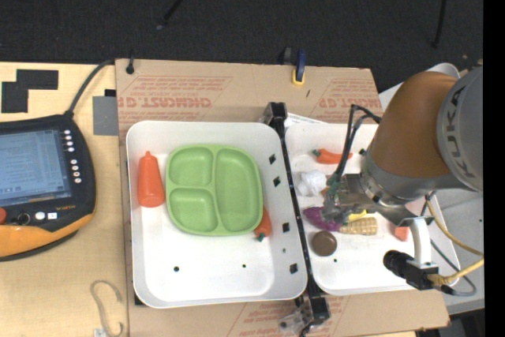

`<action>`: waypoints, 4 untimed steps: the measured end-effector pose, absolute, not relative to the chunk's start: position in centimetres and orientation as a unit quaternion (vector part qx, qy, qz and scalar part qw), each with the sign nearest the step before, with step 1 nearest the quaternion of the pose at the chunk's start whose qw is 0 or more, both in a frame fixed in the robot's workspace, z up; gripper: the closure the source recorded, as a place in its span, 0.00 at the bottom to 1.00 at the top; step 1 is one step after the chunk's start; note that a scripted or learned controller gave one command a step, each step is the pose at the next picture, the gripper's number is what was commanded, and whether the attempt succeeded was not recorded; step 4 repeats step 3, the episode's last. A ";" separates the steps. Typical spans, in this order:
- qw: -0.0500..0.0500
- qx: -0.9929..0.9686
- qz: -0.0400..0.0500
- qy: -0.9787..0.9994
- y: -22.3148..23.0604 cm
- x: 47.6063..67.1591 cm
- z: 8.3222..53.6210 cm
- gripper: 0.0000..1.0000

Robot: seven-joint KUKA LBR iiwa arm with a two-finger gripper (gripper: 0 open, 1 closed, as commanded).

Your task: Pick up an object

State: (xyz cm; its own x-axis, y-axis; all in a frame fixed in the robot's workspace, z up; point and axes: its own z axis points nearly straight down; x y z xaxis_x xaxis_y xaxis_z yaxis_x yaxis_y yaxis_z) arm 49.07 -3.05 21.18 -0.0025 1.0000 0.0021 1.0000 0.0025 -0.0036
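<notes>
My gripper (333, 211) is down in the right bin (347, 282), over a purple object (313, 215) at its left side. A brown round object (323, 243) lies just below it, a yellow corn cob (362, 227) to its right, and a white object (312, 182) above it. An orange carrot (327, 156) lies at the bin's back, and a small red piece (402, 233) sits by the right wall. The arm hides the fingertips.
The left bin (197, 280) holds a green divided plate (215, 190), an orange bottle-shaped object (149, 179) at its left and a small orange-red piece (263, 226) at the plate's lower right. A teach pendant (39, 181) lies left of the bins.
</notes>
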 end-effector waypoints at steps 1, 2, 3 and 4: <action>0.001 -0.706 0.001 -0.708 2.5 49.6 22.3 1.00; 0.002 -0.707 0.002 -0.707 2.1 49.6 21.9 1.00; 0.002 -0.708 0.001 -0.707 2.2 49.3 22.1 1.00; 0.002 -0.708 0.001 -0.707 2.2 49.3 22.1 1.00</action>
